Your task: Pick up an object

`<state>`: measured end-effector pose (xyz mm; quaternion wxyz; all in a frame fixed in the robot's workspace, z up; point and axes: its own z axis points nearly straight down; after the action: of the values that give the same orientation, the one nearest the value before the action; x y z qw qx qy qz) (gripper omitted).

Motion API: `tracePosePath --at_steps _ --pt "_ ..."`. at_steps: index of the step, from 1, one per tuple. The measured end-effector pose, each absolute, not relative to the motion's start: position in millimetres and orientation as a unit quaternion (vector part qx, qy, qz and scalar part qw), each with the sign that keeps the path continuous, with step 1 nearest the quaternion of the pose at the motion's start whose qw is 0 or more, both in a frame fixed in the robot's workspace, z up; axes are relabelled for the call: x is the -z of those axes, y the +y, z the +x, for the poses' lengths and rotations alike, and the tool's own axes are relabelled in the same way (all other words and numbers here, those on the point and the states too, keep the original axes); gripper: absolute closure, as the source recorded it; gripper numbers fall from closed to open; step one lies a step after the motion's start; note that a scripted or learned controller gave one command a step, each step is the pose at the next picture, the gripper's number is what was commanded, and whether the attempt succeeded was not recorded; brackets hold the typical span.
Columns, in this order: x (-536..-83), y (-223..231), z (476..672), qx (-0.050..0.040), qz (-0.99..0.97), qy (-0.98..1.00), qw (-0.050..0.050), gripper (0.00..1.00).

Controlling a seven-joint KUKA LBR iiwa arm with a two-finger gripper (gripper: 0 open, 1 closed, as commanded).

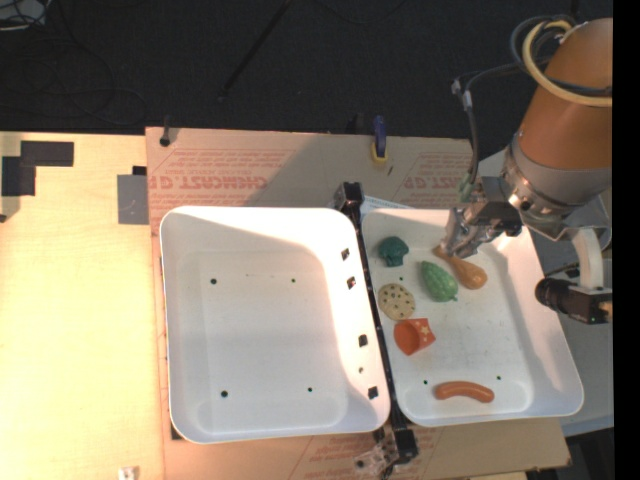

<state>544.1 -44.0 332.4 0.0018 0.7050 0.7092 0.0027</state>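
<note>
Sausage [464, 392] lying nearest the cam, at front of right bin [545, 368]; gripper [462, 243] hanging over that bin's back part.

Gripper is sitting right at the upper-left end of a tan drumstick-like piece [468, 271], w/ fingers blurred against it, so can't tell if they're apart or together, nor if anything is being held. Taking the drumstick as landmark: green leafy veg [438, 280] is lying just left of it, nearly touching; dark green piece [392, 251] is sitting further left & a bit back; round spotted cookie [397, 300] is lying left & fwd; red-orange chunk [414, 336] is sitting fwd-left, just beyond the cookie; sausage is lying well fwd. Grey arm w/ orange band [575, 78] is rising to the right & behind. Left bin [180, 268] is sitting well left, touching the right bin along a black clip strip [362, 298].
</note>
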Motion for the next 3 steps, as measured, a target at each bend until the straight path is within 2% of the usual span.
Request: tracePosePath --at_steps 1,2,3 --pt "-219.3 -92.4 475.8 0.0060 0.710 0.705 -0.007 1.00" --pt "-373.8 -67.5 483.1 -0.0051 0.706 0.708 0.005 1.00" --pt "-227.0 -84.0 472.7 0.0050 0.708 0.706 -0.006 1.00"
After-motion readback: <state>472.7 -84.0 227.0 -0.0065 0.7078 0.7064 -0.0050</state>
